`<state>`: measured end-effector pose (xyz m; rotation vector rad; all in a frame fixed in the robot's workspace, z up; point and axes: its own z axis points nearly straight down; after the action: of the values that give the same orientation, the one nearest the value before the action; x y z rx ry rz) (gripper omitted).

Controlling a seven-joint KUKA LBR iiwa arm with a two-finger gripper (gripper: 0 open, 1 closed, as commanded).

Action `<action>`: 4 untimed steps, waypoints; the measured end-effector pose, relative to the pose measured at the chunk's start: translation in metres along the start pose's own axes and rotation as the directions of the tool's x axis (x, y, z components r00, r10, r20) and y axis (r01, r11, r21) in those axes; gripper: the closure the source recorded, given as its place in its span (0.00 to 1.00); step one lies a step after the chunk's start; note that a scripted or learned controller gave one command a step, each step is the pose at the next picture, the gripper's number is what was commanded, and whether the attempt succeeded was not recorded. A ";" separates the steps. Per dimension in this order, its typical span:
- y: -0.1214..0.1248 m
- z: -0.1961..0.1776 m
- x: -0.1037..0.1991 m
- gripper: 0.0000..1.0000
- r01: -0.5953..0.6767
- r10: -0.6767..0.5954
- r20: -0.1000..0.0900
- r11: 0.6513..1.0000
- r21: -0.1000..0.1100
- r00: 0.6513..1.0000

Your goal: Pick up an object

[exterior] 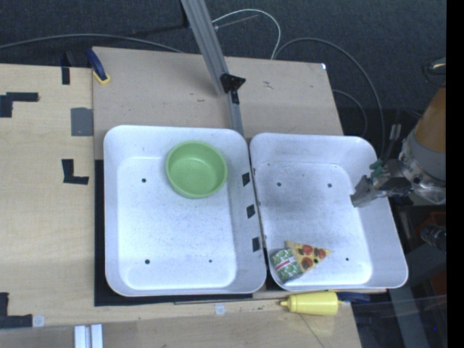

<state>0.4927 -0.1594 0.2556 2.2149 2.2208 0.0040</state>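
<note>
A green bowl [196, 169] sits upright in the left bin [123, 267], toward its back. In the right bin [362, 151], near the front left corner, lie a pizza-slice toy [309, 253] and a small green-and-red packet [285, 264], touching each other. My gripper [365, 192] hangs at the right bin's right rim, well right of and behind those two items. Nothing shows between its fingers.
A yellow bottle [313, 304] lies on the bench just in front of the right bin. A grey pole [206, 35] slants in from the back to the gap between the bins. Cables run behind the bench.
</note>
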 end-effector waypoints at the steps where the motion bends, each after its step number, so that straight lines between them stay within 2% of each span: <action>1: 0.015 -0.005 0.051 1.00 0.005 -0.005 -0.004 1.000 0.006 1.000; 2: 0.028 0.013 0.101 1.00 0.004 -0.004 -0.003 1.000 0.008 1.000; 4: 0.044 0.017 0.192 1.00 0.004 -0.004 -0.003 1.000 0.008 1.000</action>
<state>0.5360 0.0326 0.2388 2.2155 2.2310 -0.0007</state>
